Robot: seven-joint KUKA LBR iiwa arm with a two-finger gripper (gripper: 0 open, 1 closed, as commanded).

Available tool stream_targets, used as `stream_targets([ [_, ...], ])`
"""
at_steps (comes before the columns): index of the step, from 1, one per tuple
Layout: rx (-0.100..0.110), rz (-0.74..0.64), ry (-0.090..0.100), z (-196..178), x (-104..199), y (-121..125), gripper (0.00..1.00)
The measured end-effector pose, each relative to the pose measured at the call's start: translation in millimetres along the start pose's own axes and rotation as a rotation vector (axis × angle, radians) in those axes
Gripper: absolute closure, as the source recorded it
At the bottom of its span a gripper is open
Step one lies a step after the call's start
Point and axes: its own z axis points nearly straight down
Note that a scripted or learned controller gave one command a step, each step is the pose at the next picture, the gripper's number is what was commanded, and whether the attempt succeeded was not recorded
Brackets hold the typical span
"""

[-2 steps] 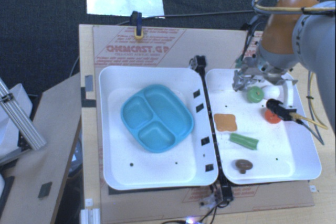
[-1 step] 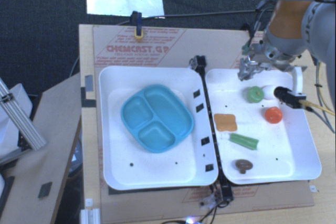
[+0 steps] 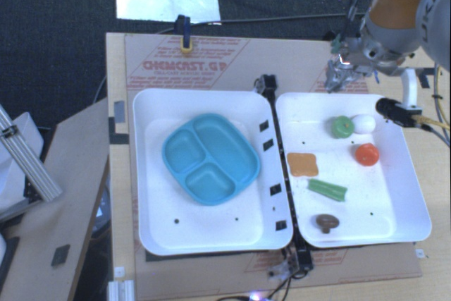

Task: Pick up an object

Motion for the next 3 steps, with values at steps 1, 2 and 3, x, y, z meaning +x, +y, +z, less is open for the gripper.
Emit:
stream_targets([
  [1, 0.006, -0.003, 0.001, 0.9, 50.9, -0.4, 1.0],
  [2, 0.007, -0.002, 0.001, 3.4, 105.1, -15.8, 1.0],
  [3, 0.007, -0.002, 0.002, 18.3, 160.8, -24.9, 1.0],
])
